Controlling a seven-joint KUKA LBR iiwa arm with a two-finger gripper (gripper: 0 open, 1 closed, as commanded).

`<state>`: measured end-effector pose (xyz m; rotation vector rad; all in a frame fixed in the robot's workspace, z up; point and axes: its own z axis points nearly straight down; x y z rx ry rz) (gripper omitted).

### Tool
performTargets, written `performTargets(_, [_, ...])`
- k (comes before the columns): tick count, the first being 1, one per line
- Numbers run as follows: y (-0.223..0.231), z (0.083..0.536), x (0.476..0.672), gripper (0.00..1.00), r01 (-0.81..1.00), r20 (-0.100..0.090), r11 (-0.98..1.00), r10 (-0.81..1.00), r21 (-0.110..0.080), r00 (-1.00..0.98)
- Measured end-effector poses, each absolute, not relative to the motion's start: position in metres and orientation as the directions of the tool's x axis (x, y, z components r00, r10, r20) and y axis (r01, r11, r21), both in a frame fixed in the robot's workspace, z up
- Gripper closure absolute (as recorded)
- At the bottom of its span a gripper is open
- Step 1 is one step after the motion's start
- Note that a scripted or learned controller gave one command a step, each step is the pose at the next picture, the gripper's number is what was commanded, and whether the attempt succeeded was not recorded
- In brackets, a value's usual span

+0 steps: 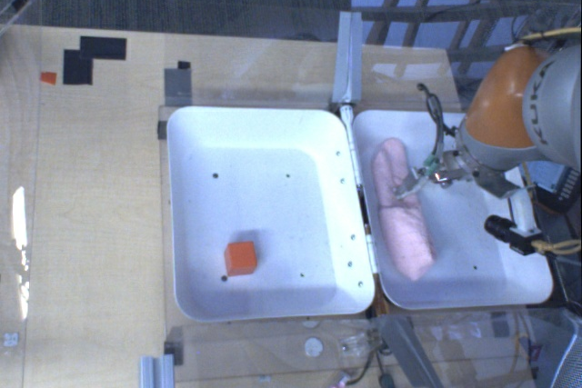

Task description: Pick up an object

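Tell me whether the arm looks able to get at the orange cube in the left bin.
Probably yes. The orange cube sits alone on the left bin's open floor, nothing over it. The end effector is at the pink roll in the right bin, so it must cross the divider.

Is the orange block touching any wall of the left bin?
Apart. In the camera view the orange block sits on the floor of the left bin, with bare white floor visible between it and every wall.
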<state>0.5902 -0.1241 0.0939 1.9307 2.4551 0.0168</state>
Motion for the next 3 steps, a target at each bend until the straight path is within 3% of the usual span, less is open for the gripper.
performTargets(1, [-0.094, 0.093, 0.672, 0.0, 0.97, -0.005, 0.243, 0.97, 0.007, -0.243])
performTargets(2, [-0.102, 0.094, 0.592, 0.0, 0.941, -0.008, 0.338, 0.941, 0.018, -0.338])
performTargets(3, [-0.122, 0.094, 0.53, 0.0, 0.912, -0.013, 0.409, 0.913, 0.022, -0.409])
